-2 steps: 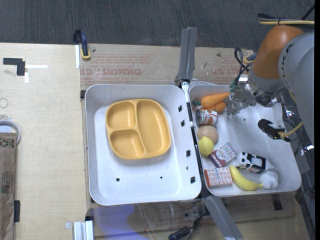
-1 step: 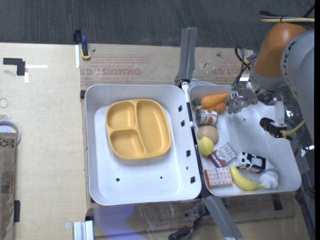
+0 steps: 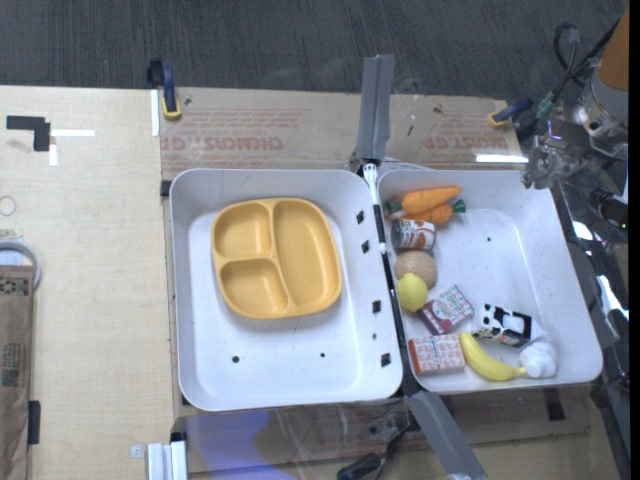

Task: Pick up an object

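Currently claw [image 3: 540, 163] parked above right bin [image 3: 560, 268] far corner, grip state unclear; toys clustered along divider, banana [image 3: 487, 360] near front, leaving open approach.

The gripper [image 3: 545, 163] hangs over the right bin's [image 3: 545, 258] top corner; carrots [image 3: 430, 204] lie to its left.
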